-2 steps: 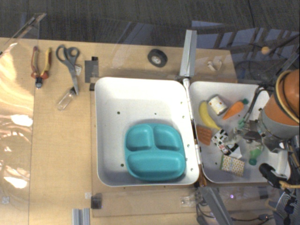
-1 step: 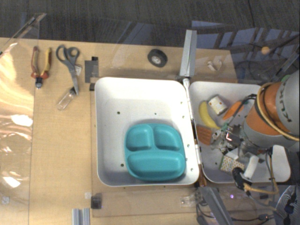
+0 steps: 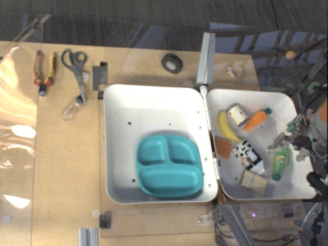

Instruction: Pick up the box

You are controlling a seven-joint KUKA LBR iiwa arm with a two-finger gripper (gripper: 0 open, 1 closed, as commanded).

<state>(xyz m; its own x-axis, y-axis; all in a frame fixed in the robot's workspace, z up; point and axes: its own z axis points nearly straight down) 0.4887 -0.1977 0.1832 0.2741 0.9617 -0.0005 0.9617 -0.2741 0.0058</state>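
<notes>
A black and white patterned box (image 3: 247, 155) lies in the middle of the right bin (image 3: 287, 97). A second small box with a speckled tan print (image 3: 254, 182) rests near that bin's front wall. My gripper (image 3: 285, 139) reaches in from the right edge. It hangs over the right part of the bin, just above a green bottle (image 3: 279, 164) and to the right of the black and white box. Nothing can be seen held in it.
Around the boxes in the right bin lie a banana (image 3: 226, 126), a carrot (image 3: 255, 119), a small white and brown container (image 3: 237, 114) and an orange-brown block (image 3: 223, 147). The left bin (image 3: 123, 137) holds a teal divided tray (image 3: 169, 165). Scissors (image 3: 77, 68), pliers (image 3: 43, 70) and a tape roll (image 3: 172, 63) sit on the bench behind.
</notes>
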